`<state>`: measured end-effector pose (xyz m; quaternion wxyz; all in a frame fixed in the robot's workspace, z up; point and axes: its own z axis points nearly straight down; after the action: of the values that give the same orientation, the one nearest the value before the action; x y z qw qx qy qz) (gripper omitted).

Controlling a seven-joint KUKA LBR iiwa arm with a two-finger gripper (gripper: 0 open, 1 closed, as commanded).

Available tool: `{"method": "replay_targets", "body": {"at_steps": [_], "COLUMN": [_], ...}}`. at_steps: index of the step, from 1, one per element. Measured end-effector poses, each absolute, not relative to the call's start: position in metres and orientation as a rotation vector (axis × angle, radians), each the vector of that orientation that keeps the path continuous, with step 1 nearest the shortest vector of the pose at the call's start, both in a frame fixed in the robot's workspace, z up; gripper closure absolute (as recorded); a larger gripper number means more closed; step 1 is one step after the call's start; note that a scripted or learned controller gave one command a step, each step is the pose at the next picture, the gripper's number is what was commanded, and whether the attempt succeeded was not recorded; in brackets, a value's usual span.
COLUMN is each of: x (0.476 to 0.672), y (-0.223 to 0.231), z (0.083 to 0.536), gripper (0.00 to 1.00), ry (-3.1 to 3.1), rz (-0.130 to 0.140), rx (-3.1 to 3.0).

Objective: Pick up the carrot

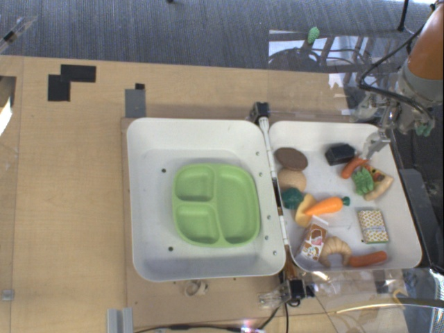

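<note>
Two white bins sat side by side on the counter (76, 186). The left bin (149, 144) held a green divided plate (216, 204). The right bin (409, 245) was crowded with toy food.

The arm (424, 61) reached in from the right, grey with its orange band, above the right bin's far corner. Its gripper (377, 144) hung over the bin's far right area. Whether the fingers were apart or closed I could not tell from where I stood; nothing appeared caught between them.

The carrot (326, 205) lay near the middle of the right bin, on a slant, green top toward the right. It was well apart from the gripper.

Neighbours, roughly by size: a croissant (334, 248) and a sausage (368, 259) near the front edge; a brown disc (291, 159) toward the divider; a patterned box (373, 225); a black block (340, 153); a broccoli piece (291, 198) just beside the carrot's tip.

Risks, as I judged them: the carrot touched a yellow piece (303, 212) at its narrow end, so a descent there could pinch both. A second orange-red piece (352, 166) lay close under the gripper and could be taken by mistake. The carrot's taper and slant could let it squirt out of a closing pinch.
</note>
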<state>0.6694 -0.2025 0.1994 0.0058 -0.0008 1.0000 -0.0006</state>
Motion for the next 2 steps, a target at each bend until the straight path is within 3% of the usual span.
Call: {"method": "replay_targets", "body": {"at_steps": [1, 2], "x": [0.579, 0.608], "y": [-0.172, -0.120], "z": [0.135, 0.089], "gripper": [0.00, 0.00], "ry": [3.136, 3.111], "rz": [0.002, 0.003], "rx": [-0.113, 0.323]}}
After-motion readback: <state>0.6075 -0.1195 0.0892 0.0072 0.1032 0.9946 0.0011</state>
